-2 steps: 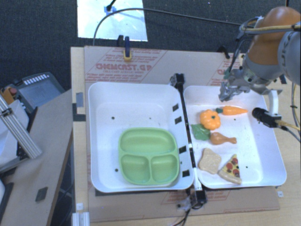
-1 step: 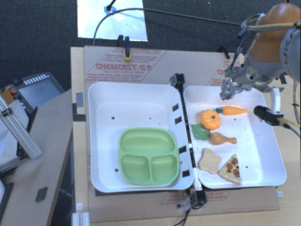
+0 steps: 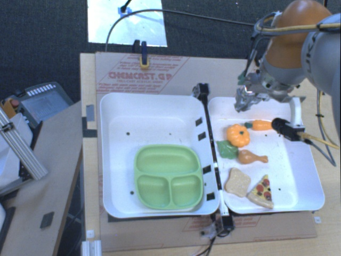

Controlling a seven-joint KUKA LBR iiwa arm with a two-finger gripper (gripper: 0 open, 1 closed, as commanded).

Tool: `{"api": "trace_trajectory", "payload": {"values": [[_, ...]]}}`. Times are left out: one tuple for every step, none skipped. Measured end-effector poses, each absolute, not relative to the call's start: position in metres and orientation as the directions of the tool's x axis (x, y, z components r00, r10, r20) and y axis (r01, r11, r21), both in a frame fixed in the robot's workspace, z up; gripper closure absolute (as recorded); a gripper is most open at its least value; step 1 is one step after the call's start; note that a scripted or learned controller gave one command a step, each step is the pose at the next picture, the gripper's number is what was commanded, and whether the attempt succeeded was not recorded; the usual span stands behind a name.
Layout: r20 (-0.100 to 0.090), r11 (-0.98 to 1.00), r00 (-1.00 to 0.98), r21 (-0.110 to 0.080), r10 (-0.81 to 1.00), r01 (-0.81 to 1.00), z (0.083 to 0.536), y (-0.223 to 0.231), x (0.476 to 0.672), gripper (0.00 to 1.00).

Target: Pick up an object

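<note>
a grey robot arm reaches over the right bin [image 3: 303, 196] on a desk. its jaws [image 3: 243, 101] hang above the bin's far edge, up beyond the toy pumpkin [image 3: 238, 135]; whether they are spread or clenched cannot be told, and nothing shows between them. all the toys lie in the bin: a carrot [image 3: 259, 125] just right of the pumpkin, a green leaf [image 3: 226, 150] and drumstick [image 3: 251, 157] just below it, bread [image 3: 237, 182] and a pizza slice [image 3: 261, 191] lower down. the pick seems not yet made; descent, grip and lift remain.
</note>
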State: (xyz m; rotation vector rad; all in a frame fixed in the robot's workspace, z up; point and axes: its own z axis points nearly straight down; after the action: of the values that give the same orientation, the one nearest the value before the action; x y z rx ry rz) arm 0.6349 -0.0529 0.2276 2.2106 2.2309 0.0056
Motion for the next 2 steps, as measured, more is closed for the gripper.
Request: {"api": "trace_trajectory", "payload": {"values": [[0.002,0.010,-0.010,0.002,1.000,1.000,0.222,-0.001,0.638,1.00],[0.002,0.010,-0.010,0.002,1.000,1.000,0.229,0.052,0.638,1.00]]}}
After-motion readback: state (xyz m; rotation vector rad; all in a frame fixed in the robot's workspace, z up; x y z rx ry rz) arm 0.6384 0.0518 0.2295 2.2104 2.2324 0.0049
